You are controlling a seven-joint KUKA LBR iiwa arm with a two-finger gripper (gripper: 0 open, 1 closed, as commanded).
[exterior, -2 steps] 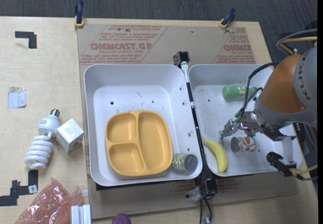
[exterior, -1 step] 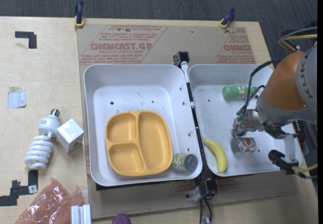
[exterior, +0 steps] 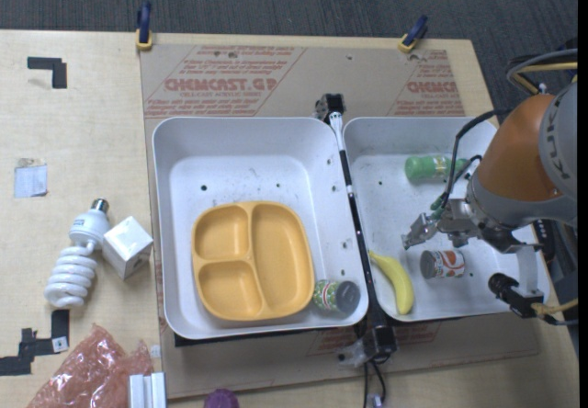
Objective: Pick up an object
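**Ana:** Dark carpet lay behind the bench (exterior: 83, 167), and two white bins sat on it side by side. What was in them?

**Ben:** A yellow divided plate (exterior: 253, 259) filled most of the left bin (exterior: 175, 204), with a small green jar (exterior: 335, 296) tipped on its side at the plate's four o'clock. The right bin (exterior: 386, 135) held a banana (exterior: 395, 280), a green bottle (exterior: 427, 167) and a small can (exterior: 445, 263).

**Ana:** And the arm?

**Ben:** It reached in from three o'clock, and the gripper (exterior: 424, 230) hung over the middle of the right bin. Its fingers looked a little spread, with nothing visible between them.

**Ana:** Which object was nearest?

**Ben:** The can, I judged. It lay on its side just beside the fingertips, at about five o'clock from them, its long axis running roughly from nine to three o'clock. The banana lay further off at seven o'clock, and the bottle was well apart toward twelve.

**Ana:** So the pick had not happened?

**Ben:** Not yet. A short shift toward five o'clock and a descent looked necessary.
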